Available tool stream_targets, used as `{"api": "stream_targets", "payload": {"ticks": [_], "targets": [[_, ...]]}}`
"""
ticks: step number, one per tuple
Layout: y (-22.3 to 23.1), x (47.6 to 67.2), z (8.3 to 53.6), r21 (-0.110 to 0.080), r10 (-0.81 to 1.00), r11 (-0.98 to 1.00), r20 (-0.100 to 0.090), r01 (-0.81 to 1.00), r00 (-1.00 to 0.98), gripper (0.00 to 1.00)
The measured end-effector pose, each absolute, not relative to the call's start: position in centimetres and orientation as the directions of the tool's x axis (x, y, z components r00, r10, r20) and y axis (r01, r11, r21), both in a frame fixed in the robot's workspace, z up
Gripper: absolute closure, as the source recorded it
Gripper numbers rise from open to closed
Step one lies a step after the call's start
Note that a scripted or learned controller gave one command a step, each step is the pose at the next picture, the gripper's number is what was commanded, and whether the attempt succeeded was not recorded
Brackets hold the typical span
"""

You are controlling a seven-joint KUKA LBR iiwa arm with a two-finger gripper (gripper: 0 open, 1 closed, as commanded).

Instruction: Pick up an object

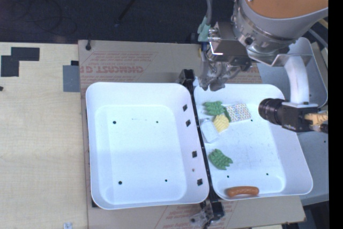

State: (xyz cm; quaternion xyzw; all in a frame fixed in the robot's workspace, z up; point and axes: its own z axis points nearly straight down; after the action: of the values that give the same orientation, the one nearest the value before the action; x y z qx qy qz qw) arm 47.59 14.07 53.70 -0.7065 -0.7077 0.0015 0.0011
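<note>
Gripper (213,82) hangs over the far left corner of the right bin (289,179), and I cannot tell how it is set. It looks ready to drop on the little pile near that corner: a green leafy toy (214,108), a yellow toy (221,123) and a dotted packet (238,112) touching each other. Another green toy (220,159) lies nearer the middle, and an orange sausage (242,191) sits by the near edge. The left bin (139,99) stands just beside it on brown board (139,64) over the pale table (37,131), with dark floor behind.
</note>
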Motion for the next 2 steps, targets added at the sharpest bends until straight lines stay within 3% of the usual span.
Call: {"api": "stream_targets", "payload": {"ticks": [2], "targets": [[11.9,51.8,53.7,-0.004,1.000,0.000,-0.002,1.000,0.000,1.00]]}}
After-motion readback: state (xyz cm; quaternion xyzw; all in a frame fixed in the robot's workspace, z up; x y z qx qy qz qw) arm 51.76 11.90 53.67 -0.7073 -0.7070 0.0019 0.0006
